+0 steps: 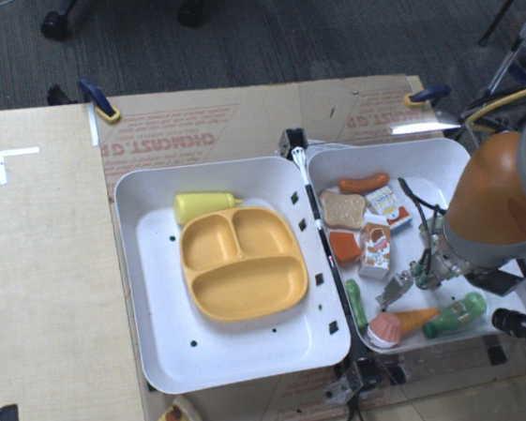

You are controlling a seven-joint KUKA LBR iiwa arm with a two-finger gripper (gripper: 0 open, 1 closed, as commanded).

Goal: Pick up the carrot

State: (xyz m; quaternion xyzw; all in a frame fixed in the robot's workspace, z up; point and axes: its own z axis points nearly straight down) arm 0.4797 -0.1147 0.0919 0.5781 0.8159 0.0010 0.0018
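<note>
Single fixed camera view, mounted above the bench, looking down at a slant, medium distance, both shallow white plastic bins fully in frame, grey-and-orange robot arm entering from right, dark carpet floor along top.

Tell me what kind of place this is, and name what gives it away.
Most likely a robotics lab bench, not a kitchen. The food is plastic toys, such as an orange toy carrot, sorted in two shallow white bins. A grey and orange robot arm reaches in, and cardboard sheets are clamped beneath the bins.
</note>
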